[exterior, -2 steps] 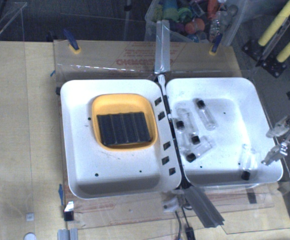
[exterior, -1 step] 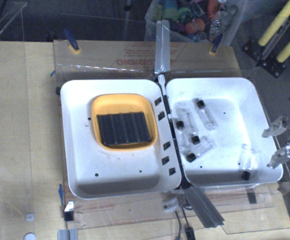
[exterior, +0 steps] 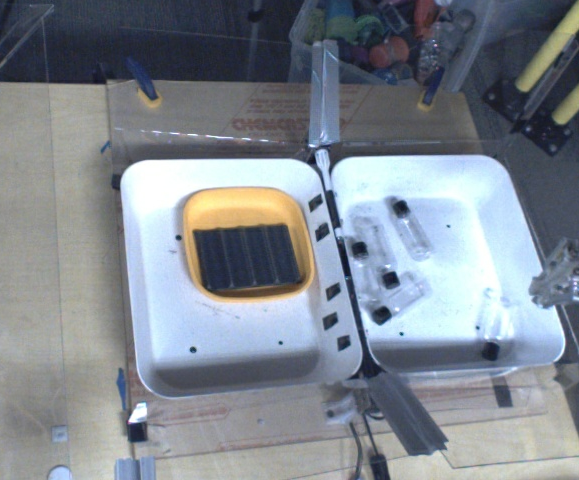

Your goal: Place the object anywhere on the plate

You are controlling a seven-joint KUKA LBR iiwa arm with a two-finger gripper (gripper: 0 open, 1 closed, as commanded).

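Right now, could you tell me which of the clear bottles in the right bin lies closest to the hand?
The clear bottle by the right bin's front right corner, black cap pointing to the front. It lies apart from the other bottles, clustered near the divider, and next to the hand.

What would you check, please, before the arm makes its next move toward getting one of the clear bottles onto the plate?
1. Plate in place: ok. The yellow plate sits in the left bin.
2. Room on the plate: not ok. A dark ribbed tray covers most of it; bare yellow shows at the rim.
3. Objects available: ok. Clear bottles with black caps lie in the right bin.
4. Pincer position: ok. The pincer is at the right bin's right edge, near one bottle.
5. Object held: cannot tell.
6. Bottles separated: not ok. Several lie clustered by the divider.
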